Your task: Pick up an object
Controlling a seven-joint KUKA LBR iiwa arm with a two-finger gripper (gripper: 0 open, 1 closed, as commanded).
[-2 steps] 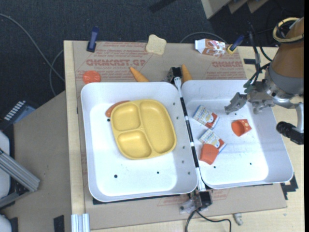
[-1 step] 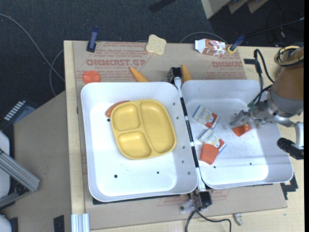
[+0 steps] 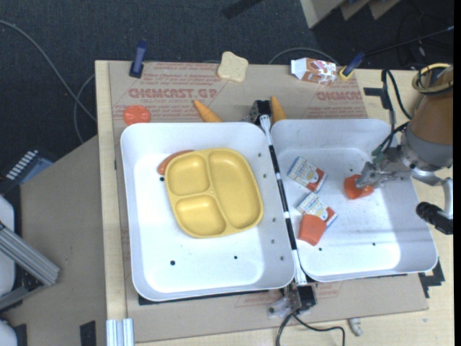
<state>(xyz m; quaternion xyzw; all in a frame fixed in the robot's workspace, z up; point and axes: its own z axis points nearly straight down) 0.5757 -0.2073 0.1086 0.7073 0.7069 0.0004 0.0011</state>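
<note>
In the right bin (image 3: 374, 258) a small orange-red object (image 3: 354, 187) lies near the right wall. My gripper (image 3: 372, 173) is low over that object's upper right edge and touches or nearly touches it. The grey arm (image 3: 431, 132) reaches in from the right. More to the left in the same bin are a small white, blue and red carton (image 3: 304, 173), a second carton (image 3: 318, 209) and an orange-red block (image 3: 310, 230) right below that carton. The left bin (image 3: 202, 272) holds a yellow divided plate (image 3: 214, 191) with a red piece (image 3: 165, 164) poking out under its upper left rim.
On the cardboard behind the bins lie a toy bread slice (image 3: 233, 65), a carton (image 3: 315, 69), a blue clip (image 3: 138, 56), an orange disc (image 3: 135, 114), a carrot (image 3: 207, 111) and another orange piece (image 3: 277, 108). Cables run at the right edge.
</note>
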